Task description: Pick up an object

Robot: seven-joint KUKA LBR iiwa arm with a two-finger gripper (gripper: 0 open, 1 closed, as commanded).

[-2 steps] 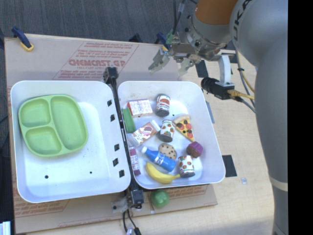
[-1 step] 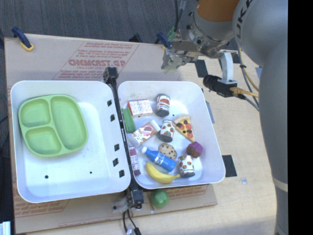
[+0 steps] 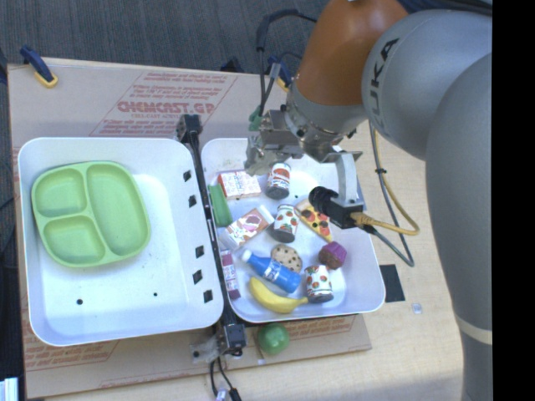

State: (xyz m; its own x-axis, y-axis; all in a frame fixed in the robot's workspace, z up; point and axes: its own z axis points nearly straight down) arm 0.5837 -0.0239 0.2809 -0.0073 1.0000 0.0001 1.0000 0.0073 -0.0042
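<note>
Low at the front edge, a round green fruit (image 3: 272, 337), perhaps a lime, sits on the cardboard (image 3: 167, 98) just outside the right bin (image 3: 372, 295). Inside that bin lies a heap of small toy foods: a smooth curved yellow banana (image 3: 274, 296), a blue bottle (image 3: 274, 272) with a white cap lying across it, a speckled cookie (image 3: 287, 256), a purple knobbly piece (image 3: 333, 255), a pizza slice (image 3: 315, 220), three squat cans with red-and-white labels (image 3: 319, 283) (image 3: 286, 220) (image 3: 278, 179), two flat printed cartons (image 3: 238, 184) (image 3: 248, 225) and a green stick (image 3: 220, 205) along the left wall. The left bin (image 3: 100, 324) holds a glossy pale green tray (image 3: 89, 213) with three compartments.

The grey arm (image 3: 435, 98) sweeps in from the right, its orange band (image 3: 347, 44) bent over the far end of the right bin. The gripper (image 3: 266, 153) points down at that bin's back edge, beside the far can and carton; whether its fingers are open or closed I cannot tell, the wrist hides them. A black cable fitting (image 3: 328, 205) on a yellow cord crosses the pizza.

A blue clamp (image 3: 39, 65) grips the board's far left corner.
</note>
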